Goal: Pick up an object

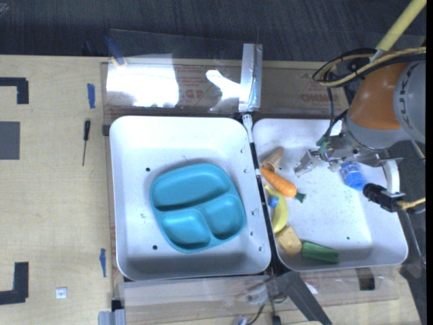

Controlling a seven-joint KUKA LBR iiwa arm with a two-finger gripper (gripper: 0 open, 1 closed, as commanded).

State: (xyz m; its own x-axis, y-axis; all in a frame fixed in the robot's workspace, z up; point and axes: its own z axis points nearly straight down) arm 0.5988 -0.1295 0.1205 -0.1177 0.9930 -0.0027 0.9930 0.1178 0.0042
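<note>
Right bin (385, 242): carrot (279, 181) lengthwise down-right, near tool (308, 162) (grip unclear).

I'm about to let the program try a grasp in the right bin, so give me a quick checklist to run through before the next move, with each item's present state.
1. Gripper over the right white bin, not the left white bin: ok.
2. Finger opening: cannot tell; the tips are too small and cluttered to read.
3. Nothing already held: cannot tell.
4. Targets within the bin: ok. Orange toy carrot, yellow toy banana, green cylinder and tan cork-shaped piece lie along its left side.
5. Targets separated: not ok; carrot and banana overlap against the bin wall.
6. Blue divided plate out of the way: ok; it sits in the left bin.
</note>
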